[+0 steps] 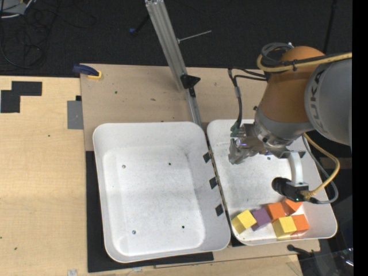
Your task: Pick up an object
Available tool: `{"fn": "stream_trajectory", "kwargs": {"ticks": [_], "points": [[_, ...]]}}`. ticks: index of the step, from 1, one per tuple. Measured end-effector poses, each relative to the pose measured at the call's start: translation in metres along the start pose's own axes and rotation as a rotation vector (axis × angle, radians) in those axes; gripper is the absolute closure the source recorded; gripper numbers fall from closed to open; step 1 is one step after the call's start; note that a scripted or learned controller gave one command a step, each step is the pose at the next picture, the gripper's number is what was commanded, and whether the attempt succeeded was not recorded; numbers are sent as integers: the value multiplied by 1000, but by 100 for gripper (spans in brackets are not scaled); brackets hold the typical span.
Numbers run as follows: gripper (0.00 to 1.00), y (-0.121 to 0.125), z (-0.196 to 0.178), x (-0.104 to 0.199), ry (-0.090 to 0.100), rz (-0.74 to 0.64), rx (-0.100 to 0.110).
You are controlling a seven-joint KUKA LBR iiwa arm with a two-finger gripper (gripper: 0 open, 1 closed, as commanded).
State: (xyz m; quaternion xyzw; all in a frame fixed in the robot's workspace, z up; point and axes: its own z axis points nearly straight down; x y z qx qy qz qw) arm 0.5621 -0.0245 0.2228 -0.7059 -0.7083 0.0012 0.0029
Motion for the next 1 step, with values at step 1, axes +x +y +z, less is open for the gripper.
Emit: {"fn": "stream_trajectory", "kwargs": {"ticks": [1], "points": [[100, 12, 3, 44, -1, 0, -2]]}}
